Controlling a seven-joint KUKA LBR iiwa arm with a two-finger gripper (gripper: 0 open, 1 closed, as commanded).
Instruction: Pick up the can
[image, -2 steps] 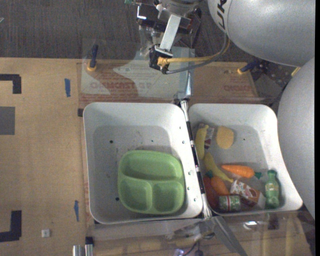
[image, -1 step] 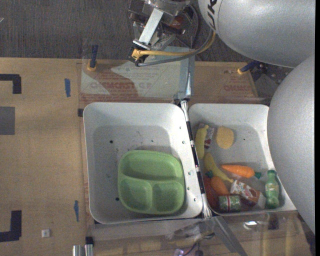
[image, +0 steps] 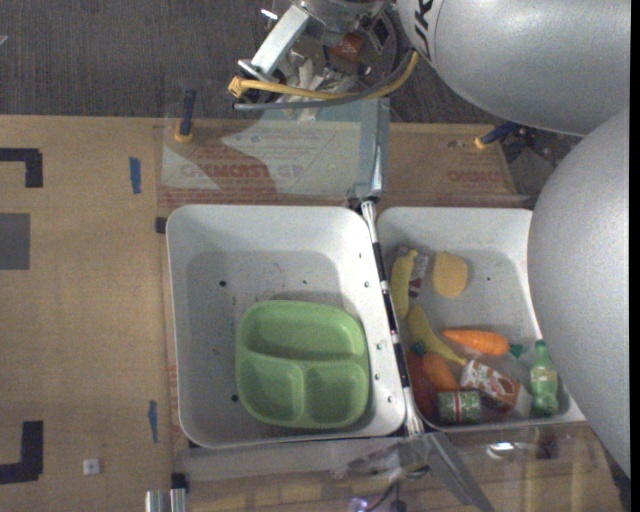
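The can (image: 459, 405) lies on its side near the front wall of the right bin (image: 500, 225), with a red and green label around its body. Taking the can as the landmark: a red pouch (image: 492, 386) touches it on the side toward the arm, a green bottle (image: 543, 378) stands beyond that pouch, a carrot (image: 477, 342) lies just behind it, and a banana (image: 432, 338) runs behind it toward the divider between the bins. A small red item (image: 437, 371) sits against it on the divider side. The left bin (image: 200, 240) holds a green compartment tray (image: 302, 363), well apart from the can. The hand (image: 300, 62) hangs above the far edge of the table (image: 70, 300), far from the can; whether it is spread or pressed together cannot be told from here. The can is judged rigid, light, and smooth-walled, so it is liable to roll or slip. The recommended hold is across the curved body at mid-length. Crowding neighbours leave little clearance on either side.
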